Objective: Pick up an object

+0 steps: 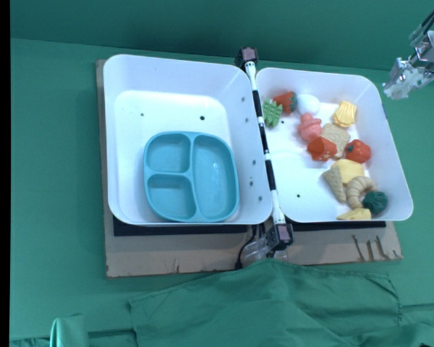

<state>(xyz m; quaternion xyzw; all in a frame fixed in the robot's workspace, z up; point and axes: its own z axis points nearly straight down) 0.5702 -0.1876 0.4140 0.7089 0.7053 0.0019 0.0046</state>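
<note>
The right bin (pixel 390 150) holds several toy foods along its right half. Among them are a white egg (pixel 308 104), a green piece (pixel 272 112), a red strawberry (pixel 286 101), a yellow piece (pixel 344 113), a toast slice (pixel 335 136), a tomato (pixel 357 151), a cheese wedge (pixel 343 173), a croissant (pixel 360 187) and a broccoli (pixel 375 202). My gripper (pixel 403 80) hangs outside the bin, above and to the right of its far right corner, well apart from all the foods. Nothing shows in it.
The left bin (pixel 123 78) holds a teal divided plate (pixel 192 176). A striped bar (pixel 264 143) runs between the bins. Both bins rest on a cardboard sheet (pixel 166 262). Rumpled green cloth (pixel 275 302) lies at the front.
</note>
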